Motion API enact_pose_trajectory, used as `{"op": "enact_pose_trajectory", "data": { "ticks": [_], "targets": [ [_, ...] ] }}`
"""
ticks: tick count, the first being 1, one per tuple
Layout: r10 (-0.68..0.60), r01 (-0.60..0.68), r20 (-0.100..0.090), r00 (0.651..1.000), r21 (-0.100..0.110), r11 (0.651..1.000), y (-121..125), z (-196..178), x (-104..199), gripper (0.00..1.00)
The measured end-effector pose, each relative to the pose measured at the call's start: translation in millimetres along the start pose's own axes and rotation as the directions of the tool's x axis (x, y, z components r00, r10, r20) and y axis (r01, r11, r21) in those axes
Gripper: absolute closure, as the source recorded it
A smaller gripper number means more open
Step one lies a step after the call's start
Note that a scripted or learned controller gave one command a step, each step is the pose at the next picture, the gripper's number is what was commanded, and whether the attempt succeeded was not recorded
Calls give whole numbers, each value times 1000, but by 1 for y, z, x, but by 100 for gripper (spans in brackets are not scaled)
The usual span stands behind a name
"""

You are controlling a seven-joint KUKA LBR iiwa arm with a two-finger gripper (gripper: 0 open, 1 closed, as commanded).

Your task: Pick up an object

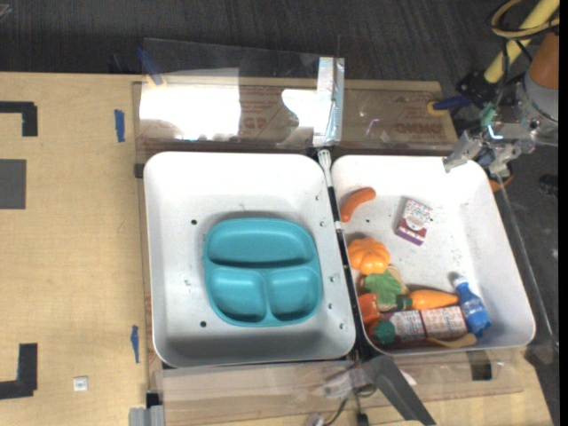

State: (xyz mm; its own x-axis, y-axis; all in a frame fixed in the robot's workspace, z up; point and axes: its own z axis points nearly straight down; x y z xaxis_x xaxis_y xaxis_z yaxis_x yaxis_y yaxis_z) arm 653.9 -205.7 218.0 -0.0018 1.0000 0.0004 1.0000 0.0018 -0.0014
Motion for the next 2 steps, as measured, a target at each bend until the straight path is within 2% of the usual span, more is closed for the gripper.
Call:
{"op": "enact_pose_trajectory", "data": {
  "ticks": [1,2],
  "targets": [
    [-67,67,1,998,-8,998,-39,121,48,0],
    [-65,65,1,998,-4,998,-40,115,47,100]
  ]
}}
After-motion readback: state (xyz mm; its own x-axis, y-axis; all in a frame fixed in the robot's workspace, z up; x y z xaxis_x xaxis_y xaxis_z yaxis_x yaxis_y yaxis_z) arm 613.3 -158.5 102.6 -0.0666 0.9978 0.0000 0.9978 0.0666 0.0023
